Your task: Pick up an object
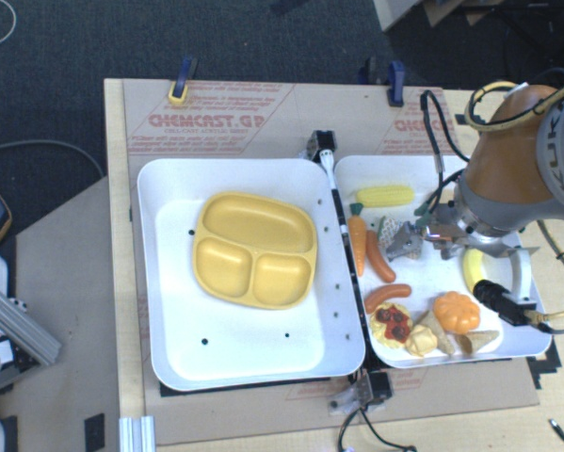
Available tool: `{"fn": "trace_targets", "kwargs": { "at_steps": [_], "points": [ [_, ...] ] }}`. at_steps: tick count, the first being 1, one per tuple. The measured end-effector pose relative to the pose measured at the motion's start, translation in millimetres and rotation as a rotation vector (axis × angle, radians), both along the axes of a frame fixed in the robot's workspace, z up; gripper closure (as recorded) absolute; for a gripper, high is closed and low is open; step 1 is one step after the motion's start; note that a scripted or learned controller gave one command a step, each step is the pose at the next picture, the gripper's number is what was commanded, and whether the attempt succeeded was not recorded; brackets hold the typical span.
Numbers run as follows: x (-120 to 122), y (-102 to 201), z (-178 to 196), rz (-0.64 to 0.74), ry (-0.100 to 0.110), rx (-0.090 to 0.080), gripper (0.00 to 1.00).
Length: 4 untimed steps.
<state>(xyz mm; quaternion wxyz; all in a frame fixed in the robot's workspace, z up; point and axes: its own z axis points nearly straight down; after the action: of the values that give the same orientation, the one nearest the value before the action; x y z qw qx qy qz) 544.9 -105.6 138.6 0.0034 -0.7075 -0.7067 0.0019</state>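
Grey two-finger tool [404,241] low in right shallow white bin [536,347], can't tell its grip state. Toy food clustered there: orange carrot [358,243], red sausage [379,258] just beside tool, likely targets. Yellow divided plastic plate [255,250] in left bin.

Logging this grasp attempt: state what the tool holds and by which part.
Cannot be told. The tool sits low in the right bin beside the carrot and sausage; no object shows in it.

only readable thing is red "CHEMCAST GP" print repeated across the brown protective paper on the board [263,111] under the bins, the smaller lines too blurry to read
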Motion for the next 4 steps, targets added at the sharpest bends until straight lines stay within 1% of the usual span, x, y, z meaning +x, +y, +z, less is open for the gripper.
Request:
{"fn": "trace_targets", "kwargs": {
  "at_steps": [1,2,3,4],
  "points": [
    [1.9,1.7,-48.5,0.001,-0.007,0.003,0.00],
    [5.7,0.8,-32.8,0.000,-0.022,-0.001,1.00],
    [1.3,3.7,27.6,0.002,-0.010,-0.003,1.00],
    [2.3,3.6,80.1,0.002,-0.012,-0.004,1.00]
  ]
}}
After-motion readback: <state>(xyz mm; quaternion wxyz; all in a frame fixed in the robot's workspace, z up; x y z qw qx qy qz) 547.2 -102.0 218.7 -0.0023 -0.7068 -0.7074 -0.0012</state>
